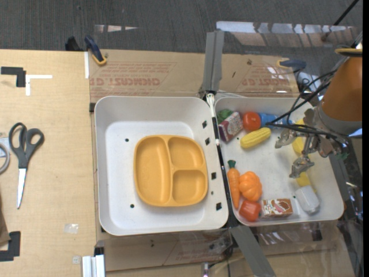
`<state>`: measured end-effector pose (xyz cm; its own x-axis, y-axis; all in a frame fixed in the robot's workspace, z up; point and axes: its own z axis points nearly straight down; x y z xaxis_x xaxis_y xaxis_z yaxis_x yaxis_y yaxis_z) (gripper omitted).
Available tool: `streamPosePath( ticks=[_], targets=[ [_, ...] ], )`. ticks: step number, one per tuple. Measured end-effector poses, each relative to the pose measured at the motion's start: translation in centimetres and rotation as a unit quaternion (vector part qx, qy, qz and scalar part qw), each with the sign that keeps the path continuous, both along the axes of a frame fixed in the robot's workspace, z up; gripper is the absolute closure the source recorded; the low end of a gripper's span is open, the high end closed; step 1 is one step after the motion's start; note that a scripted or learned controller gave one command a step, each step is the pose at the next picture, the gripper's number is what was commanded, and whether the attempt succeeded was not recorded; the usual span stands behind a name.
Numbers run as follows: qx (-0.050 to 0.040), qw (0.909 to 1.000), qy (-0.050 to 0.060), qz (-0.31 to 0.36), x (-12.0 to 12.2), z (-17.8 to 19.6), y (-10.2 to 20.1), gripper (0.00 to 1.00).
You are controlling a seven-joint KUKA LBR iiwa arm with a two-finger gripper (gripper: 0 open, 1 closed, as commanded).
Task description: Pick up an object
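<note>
My gripper (292,153) hangs over the right side of the right bin (331,215), its two fingers spread open with nothing between them. A yellow toy (297,146) lies partly hidden behind it, and another yellow piece (302,180) sits just below its lower finger. To its left lie a corn cob (255,137), a red tomato (251,120) and a small dark carton (230,126). Toward the front are a carrot (233,183), an orange pumpkin (250,184), a red fruit (249,210), a brown snack box (277,208) and a pale bottle (307,199).
The left bin (109,154) holds a yellow divided plate (170,170). Scissors (24,154) lie on the wooden bench at far left. A blue clamp (94,50) sits at the back, and the bins' shared wall (216,154) runs between them.
</note>
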<state>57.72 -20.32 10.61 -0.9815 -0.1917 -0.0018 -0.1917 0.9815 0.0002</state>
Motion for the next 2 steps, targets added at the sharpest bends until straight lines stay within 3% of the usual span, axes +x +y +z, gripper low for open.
streamPosePath(
  ticks=[1,2],
  targets=[
    [0.0001,0.9962,-0.001,-0.087,4.8,-1.4,7.3,0.00],
    [-0.0004,0.9971,-0.001,-0.076,1.0,-1.3,-1.9,0.00]
  ],
)
